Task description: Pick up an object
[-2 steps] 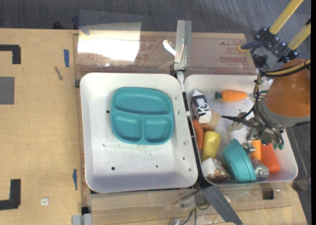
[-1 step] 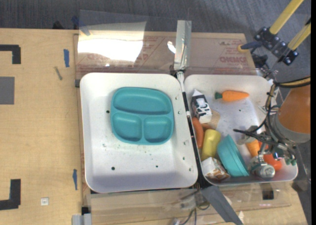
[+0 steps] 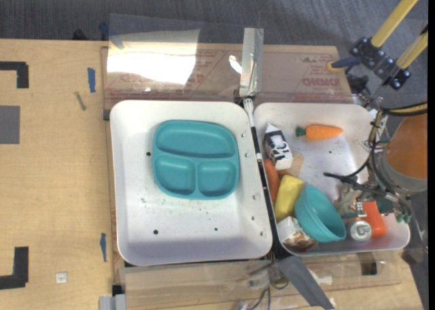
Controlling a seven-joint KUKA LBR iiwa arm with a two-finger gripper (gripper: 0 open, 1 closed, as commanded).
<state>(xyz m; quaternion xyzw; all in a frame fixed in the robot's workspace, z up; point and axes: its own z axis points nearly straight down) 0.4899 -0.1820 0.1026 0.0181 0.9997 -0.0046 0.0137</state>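
Objects for picking sit in the right bin (image 3: 319, 113). Counter (image 3: 47, 186) carries 2 white bins; left bin (image 3: 129, 234) holds a teal divided tray (image 3: 196, 159). Right bin: teal bowl (image 3: 321, 213), yellow item (image 3: 288, 194), carrot (image 3: 321, 132), milk carton (image 3: 277, 147), orange can (image 3: 367, 224). End effector (image 3: 353, 196) low at right wall; grip state not discernible.

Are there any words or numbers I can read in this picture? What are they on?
None can be read.
Red print on the clear sheet behind the bins: too blurred, looks reversed.
Black marks on the small white carton in the right bin: too small.
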